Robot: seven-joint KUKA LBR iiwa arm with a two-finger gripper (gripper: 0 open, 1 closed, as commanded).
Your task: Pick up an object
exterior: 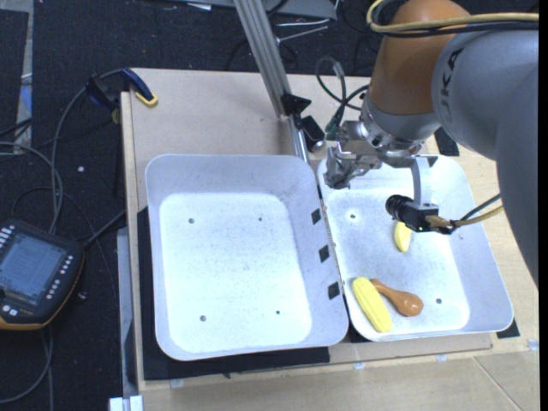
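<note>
The right bin [479, 268] holds three things: a small yellow piece [402, 236] near its middle, a yellow corn cob [372, 304] at the front left, and a brown drumstick-shaped toy [399, 298] lying against the cob. My gripper [341, 171] hangs over the bin's back left corner, well behind and left of the yellow piece. Its metal fingers point down and nothing shows between them.
The left bin [231, 255] lies beside the right one. A slanted aluminium bar [265, 50] rises behind the bins. Cables and a black part [411, 211] hang under the wrist, just above the yellow piece. A teach pendant [30, 268] sits off the bench at left.
</note>
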